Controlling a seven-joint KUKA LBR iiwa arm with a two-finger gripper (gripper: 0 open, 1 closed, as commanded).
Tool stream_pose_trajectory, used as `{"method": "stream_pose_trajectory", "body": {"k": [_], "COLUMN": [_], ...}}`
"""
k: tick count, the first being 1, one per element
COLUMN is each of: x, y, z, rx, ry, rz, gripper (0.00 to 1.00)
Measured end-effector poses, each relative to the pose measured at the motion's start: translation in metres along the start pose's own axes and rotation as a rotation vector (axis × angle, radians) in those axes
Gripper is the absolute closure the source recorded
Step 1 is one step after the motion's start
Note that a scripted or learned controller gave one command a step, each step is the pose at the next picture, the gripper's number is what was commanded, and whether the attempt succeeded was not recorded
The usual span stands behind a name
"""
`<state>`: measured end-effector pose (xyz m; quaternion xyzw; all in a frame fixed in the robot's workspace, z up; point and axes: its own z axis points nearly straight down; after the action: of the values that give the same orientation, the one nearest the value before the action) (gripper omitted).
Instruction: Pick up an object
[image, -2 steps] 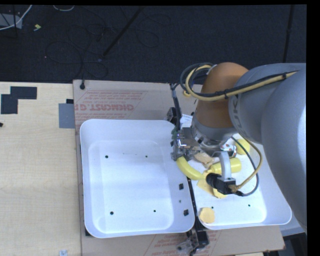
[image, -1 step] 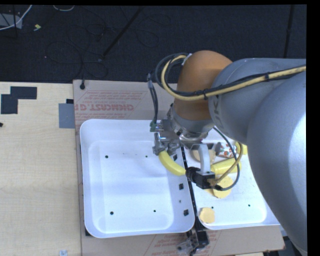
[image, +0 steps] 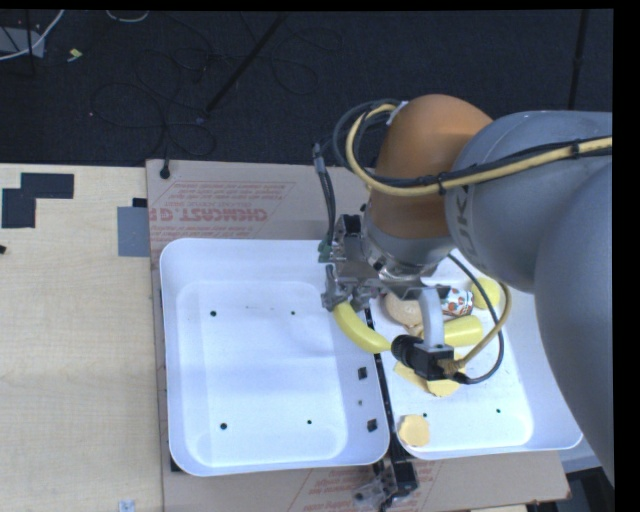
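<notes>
Objects for picking lie clustered in the right bin (image: 545, 425), mostly under the arm (image: 520, 200): a yellow banana (image: 358, 330) curves along the bin's left edge, close to the divide between the two bins, a second yellow piece (image: 462, 331) sits just right of it, and a pale round thing (image: 403, 310) rests between them, partly hidden. Near these, a small item with red and white markings (image: 459, 299) peeks out beside the wrist. Farther toward the front of the same bin lies a small yellow-orange disc (image: 414, 431), apart from the rest, and a flat yellow scrap (image: 432, 385) lies below the black fitting (image: 425, 355) on the cable. The gripper (image: 345, 290) hangs low over the divide, just above the banana's upper end; whether the jaws are open or closed I cannot tell, since the wrist hardware blocks them. The left bin (image: 180, 350) lies beside it on the counter (image: 70, 350), with a cardboard sheet (image: 230, 205) beneath both bins.
</notes>
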<state>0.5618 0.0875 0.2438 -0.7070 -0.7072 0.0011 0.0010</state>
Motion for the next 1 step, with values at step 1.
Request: {"method": "stream_pose_trajectory", "body": {"k": [1], "x": [0.0517], "y": [-0.0097], "z": [-0.0048], "rx": [0.0], "ry": [0.001], "rz": [-0.004], "gripper": [1.0]}}
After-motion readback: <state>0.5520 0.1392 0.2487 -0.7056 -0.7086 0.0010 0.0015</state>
